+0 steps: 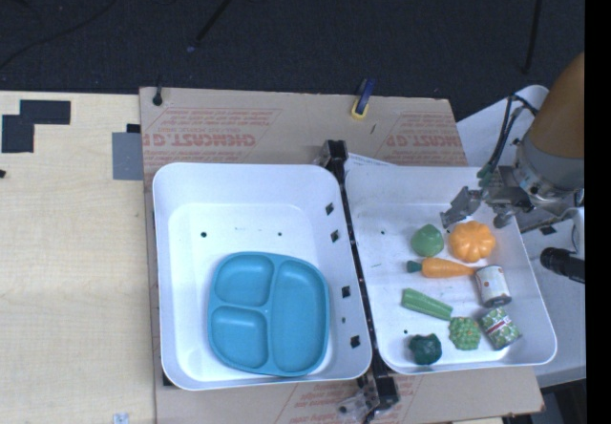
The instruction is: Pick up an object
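Orange pumpkin (473, 242), squat and ribbed, sitting at about two o'clock in the right bin (387, 185), just beside the green ball (428, 241) and just above the carrot (449, 268). Likely the nearest pick, judging by the hand (482, 205) hovering just above it at twelve o'clock, fingers spread and holding nothing.

Best approached straight down, centring over the pumpkin's crown and closing across its widest part; ribs should give some purchase, though the glossy rounded sides may squirt out of a shallow pinch. Worth keeping clear of the ball at nine o'clock and the carrot at six, both close enough to be nudged.

Elsewhere in the bin: a small can (493, 285), a smooth green pod (426, 304), a knobbly broccoli (465, 332), a dark green lump (425, 349), a patterned packet (500, 327). Blue divided plate (268, 313) in the left bin (191, 193), smooth plastic.
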Available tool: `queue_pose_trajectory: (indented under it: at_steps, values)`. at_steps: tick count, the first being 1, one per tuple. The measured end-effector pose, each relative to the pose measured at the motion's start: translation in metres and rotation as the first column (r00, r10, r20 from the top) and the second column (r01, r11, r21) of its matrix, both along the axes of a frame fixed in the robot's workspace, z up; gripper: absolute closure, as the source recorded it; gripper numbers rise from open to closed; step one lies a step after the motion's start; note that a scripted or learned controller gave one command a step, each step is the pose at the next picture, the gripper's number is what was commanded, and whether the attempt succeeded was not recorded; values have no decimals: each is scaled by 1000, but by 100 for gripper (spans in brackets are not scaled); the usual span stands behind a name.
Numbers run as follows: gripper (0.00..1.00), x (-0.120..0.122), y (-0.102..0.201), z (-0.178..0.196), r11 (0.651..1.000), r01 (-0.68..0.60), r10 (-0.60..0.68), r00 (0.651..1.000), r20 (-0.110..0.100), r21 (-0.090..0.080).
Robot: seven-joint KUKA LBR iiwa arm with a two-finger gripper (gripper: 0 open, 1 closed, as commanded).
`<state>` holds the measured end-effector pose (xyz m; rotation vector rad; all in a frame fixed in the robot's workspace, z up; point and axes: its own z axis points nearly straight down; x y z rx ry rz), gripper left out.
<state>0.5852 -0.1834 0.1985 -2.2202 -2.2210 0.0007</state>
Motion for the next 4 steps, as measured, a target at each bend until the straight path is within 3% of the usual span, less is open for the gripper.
queue_pose_trajectory:
  at_steps: [1,2,3,4]
  values:
    - [0,7,-3,-48,1000,-1,1,1000,-4,1]
    - [0,9,6,-81,1000,-1,1,1000,9,1]
    - [0,11,7,-92,1000,-2,2,1000,9,1]
    - [100,9,5,-85,1000,1,-1,1000,2,1]
